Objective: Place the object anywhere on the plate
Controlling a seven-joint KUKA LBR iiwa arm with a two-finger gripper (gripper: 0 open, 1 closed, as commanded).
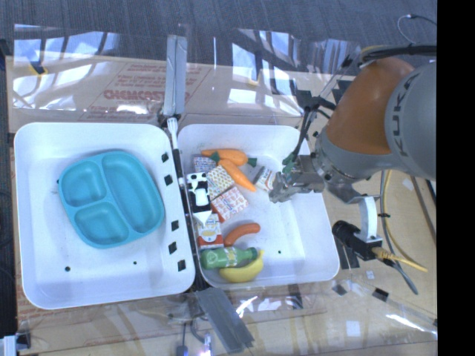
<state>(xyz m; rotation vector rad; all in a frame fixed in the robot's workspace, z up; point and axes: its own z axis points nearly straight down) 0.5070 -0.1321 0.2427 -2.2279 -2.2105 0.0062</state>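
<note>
Tool [284, 186] low over right bin [312, 251], near its right edge w/ toy food [230, 191] just beside; can't tell its state. Blue plate [111, 199] in left bin [37, 273].

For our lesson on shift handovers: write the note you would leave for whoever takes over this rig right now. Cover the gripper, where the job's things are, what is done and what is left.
Gripper: low over the right bin, just right of the toy pile; whether it holds anything cannot be made out.
Plate: blue, three compartments, lying in the left bin; nothing on it.
Objects: all in the right bin, among them two carrots, a sausage, a banana, a green bottle and small patterned boxes.
Done: nothing placed yet.
Left: secure one object, carry it across the divider and set it anywhere on the plate.
</note>
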